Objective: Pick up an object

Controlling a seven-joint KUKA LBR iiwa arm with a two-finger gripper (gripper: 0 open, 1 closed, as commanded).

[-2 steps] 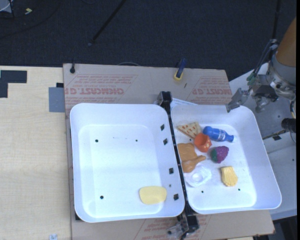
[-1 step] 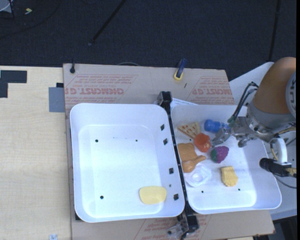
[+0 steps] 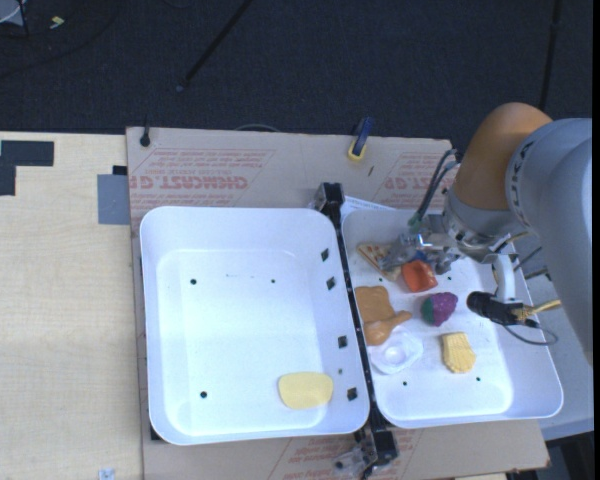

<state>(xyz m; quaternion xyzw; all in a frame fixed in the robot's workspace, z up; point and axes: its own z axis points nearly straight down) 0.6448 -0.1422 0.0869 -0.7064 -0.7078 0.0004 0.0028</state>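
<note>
A dark carpeted floor (image 3: 280, 48) lies beyond the bench. A pale wooden tabletop (image 3: 50, 328) carries a cardboard sheet (image 3: 240, 173) with red print.

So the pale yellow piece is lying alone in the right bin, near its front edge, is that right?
Not quite. The pale yellow piece lies alone near the front edge of the left bin, not the right one. The camera view shows the right bin holding the other items, with the gripper over them.

Plastic, cardboard and wood, as I see them

Both white bins (image 3: 242, 230) look like smooth, faintly glossy plastic; under them I see matt brown printed cardboard (image 3: 230, 173) on a pale wood-grain desk (image 3: 50, 328). The arm (image 3: 555, 198) shell looks smooth, satin grey.
</note>
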